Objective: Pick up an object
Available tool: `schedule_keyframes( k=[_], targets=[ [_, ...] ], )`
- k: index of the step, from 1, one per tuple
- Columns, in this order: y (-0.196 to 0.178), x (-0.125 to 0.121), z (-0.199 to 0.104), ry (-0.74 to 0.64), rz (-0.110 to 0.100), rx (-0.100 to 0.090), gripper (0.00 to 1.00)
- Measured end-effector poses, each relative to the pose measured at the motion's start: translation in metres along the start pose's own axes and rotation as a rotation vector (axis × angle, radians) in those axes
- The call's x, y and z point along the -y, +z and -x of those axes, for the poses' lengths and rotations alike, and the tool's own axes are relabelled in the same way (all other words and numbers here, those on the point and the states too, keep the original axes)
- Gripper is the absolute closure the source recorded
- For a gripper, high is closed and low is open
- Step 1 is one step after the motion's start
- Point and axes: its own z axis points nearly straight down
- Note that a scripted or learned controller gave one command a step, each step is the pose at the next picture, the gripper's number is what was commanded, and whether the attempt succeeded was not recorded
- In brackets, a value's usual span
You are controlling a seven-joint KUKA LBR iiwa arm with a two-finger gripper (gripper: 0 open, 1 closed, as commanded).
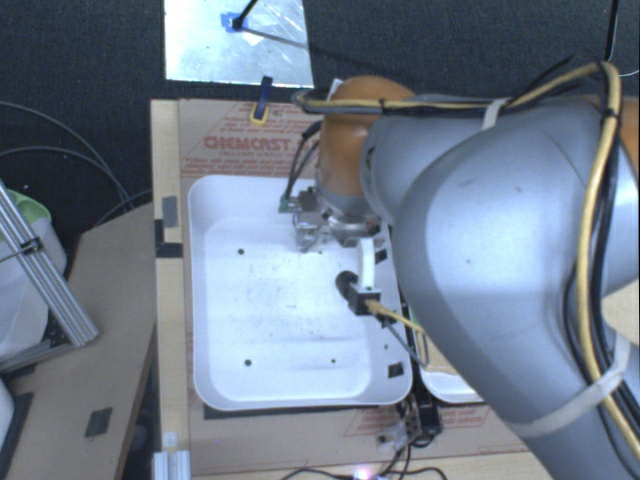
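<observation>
**A:** What do we have in front of us?

**B:** We look down on a shallow white plastic bin (250,368) sitting on a brown cardboard sheet (230,140). The large grey robot arm with an orange band (480,258) reaches in from the right and covers much of the view. Its two-finger gripper (312,230) hangs low over the bin's upper right part.

**A:** Is it holding anything?

**B:** We cannot tell; the tool's tip is small and dark against the wrist (too blurred to judge its spread). We also see no object to pick on the bare bin floor, just a few dark specks. Anything there may lie hidden under the arm.

**A:** So how should we do this step well?

**B:** In our judgement, we should confirm a target first, then descend straight, centred over it, clear of the bin wall.
</observation>
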Motion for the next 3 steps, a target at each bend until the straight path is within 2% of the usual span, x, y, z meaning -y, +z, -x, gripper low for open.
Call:
schedule_keyframes(
  k=[1,2,3],
  targets=[
    [0.001,0.104,0.004,-0.002,-0.013,-0.002,1.0],
    [-0.18,0.026,-0.039,-0.01,0.017,-0.008,1.0],
    [-0.193,0.006,-0.104,-0.012,0.0,-0.006,1.0]
  ],
)
